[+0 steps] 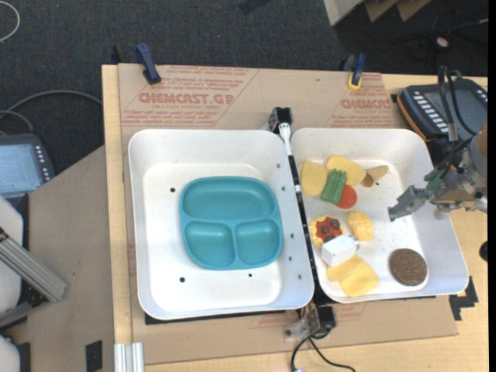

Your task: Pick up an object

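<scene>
Nearest the camera, along the front of the right bin (446, 281), lie a yellow wedge (355, 276), a white block (338, 249) and a brown disc (407, 266). The hand (405, 204) hovers over the bin's right side; its grey fingers look parted with nothing between them. Every candidate lies to its left in the view: the corn piece (359, 225) is closest, the brown disc just below it. Farther back, the green piece (335, 186) runs roughly front to back among yellow pieces. The teal tray (230, 222) sits in the left bin (147, 208).
</scene>
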`<action>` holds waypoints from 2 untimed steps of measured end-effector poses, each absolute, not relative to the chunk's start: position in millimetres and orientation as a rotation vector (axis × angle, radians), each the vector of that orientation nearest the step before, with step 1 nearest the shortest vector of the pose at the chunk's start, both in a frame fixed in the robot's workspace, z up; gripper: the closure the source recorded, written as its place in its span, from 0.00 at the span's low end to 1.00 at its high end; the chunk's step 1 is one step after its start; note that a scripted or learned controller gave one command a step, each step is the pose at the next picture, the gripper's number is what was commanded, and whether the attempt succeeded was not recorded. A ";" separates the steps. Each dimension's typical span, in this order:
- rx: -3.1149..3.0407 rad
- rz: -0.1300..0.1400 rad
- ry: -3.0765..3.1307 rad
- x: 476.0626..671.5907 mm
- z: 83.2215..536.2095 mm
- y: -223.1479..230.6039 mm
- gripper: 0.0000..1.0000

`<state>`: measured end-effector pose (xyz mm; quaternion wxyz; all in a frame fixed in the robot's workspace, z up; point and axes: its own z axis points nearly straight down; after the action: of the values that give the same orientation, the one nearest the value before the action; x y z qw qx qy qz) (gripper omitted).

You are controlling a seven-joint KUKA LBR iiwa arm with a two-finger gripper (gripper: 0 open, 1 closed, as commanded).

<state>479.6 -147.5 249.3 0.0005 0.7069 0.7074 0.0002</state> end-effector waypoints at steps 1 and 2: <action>2.216 0.003 2.217 479.9 297.8 -162.2 0.00; 2.227 -0.003 2.223 478.5 191.9 -163.6 0.00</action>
<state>478.5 -163.6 191.9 -0.0027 0.7077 0.7066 -0.0011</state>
